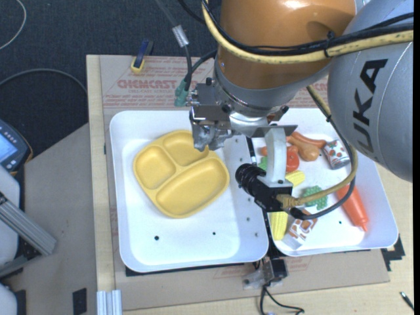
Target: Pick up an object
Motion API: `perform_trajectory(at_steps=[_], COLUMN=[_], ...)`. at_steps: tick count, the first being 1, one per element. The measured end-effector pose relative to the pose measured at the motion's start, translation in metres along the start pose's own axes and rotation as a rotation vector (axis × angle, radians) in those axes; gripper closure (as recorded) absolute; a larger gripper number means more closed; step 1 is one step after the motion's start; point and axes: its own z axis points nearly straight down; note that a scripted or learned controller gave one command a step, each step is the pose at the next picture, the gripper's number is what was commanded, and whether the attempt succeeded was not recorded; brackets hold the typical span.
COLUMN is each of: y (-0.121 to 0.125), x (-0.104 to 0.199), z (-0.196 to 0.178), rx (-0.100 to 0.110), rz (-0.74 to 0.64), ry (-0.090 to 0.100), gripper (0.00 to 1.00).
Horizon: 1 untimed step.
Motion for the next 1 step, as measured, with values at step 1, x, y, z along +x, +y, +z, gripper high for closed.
perform_trajectory(at_steps=[1], y=[0.0307], x=[0.0209], z=[0.1128], rx=[0.021], rz=[0.0], ry=[-0.009], gripper=[1.0])
